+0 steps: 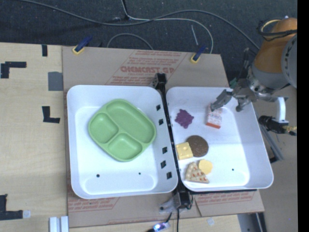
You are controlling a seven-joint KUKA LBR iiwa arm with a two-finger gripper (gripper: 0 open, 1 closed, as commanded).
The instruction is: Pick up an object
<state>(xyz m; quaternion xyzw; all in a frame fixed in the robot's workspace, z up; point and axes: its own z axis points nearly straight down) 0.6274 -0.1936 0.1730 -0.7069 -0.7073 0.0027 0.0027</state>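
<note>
A: The small carton [215, 117], white with an orange-red lower end, is lying in the upper right part of the right bin [251, 149], just under the fingers.

B: And the fingers themselves?

A: The gripper [231, 100] is hanging at the upper right of the frame, over the bin's far edge. The fingers [220, 100] are standing spread apart, one prong reaching toward the carton's top end, the other pointing out to the right. Nothing is sitting between them. Whether the near prong is touching the carton, I cannot tell.

B: What is lying around it?

A: A purple crinkled piece [184, 118] is resting to the carton's left, apart from it. Lower in the frame, a brown round disc [197, 146] is lying against a yellow block [184, 151], and below those a waffle-like wedge [196, 173] is touching a small yellow round piece [205, 166]. None of them is crowding the carton; the space beside it is white bin floor.

B: And the other side?

A: The left bin [77, 129] is holding a green divided plate [122, 129], turned at an angle. Both bins are sitting on brown cardboard [140, 69] over the wooden bench [24, 144].

B: How is the carton looking?

A: Small, boxy, lying slightly tilted, its print too blurred to read.
</note>
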